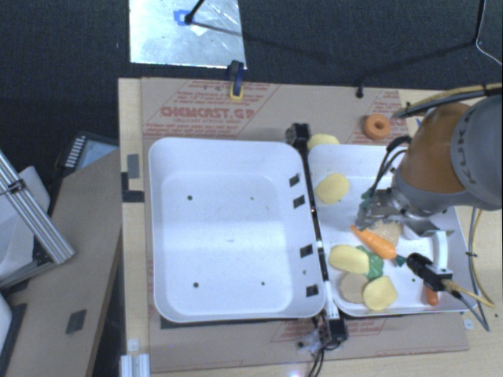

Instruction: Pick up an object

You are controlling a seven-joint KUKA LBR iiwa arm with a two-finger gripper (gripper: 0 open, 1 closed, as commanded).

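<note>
The landmark here is the orange toy carrot with a green leafy end (374,243), lying inside the right-hand shallow white plastic bin (354,160) on the counter (204,108). Its long axis runs on a slant, from upper left down to lower right, with the green tuft at the lower end. The two-finger gripper (380,209) on the grey arm with the orange band hangs just above the carrot's upper-left tip, apparently very near or touching it, though the wrist hides the contact, and I cannot tell whether the fingers are spread or clenched. Nothing can be seen held between them. The carrot, as the likeliest target, thus lies just below and slightly towards the viewer from the fingers, so a grasp would need them set across the slanted axis, not along it. Just below the carrot sits a pale yellow rounded toy piece (349,258), touching or nearly so; another yellow rounded piece (380,293) lies below that near the bin's front wall. Up and left of the carrot rests a yellow lemon-like lump (332,187). Well above it, outside the bin, is a small orange ring-shaped toy doughnut (377,126). The left-hand white bin (169,163) lies well to the carrot's left.
</note>
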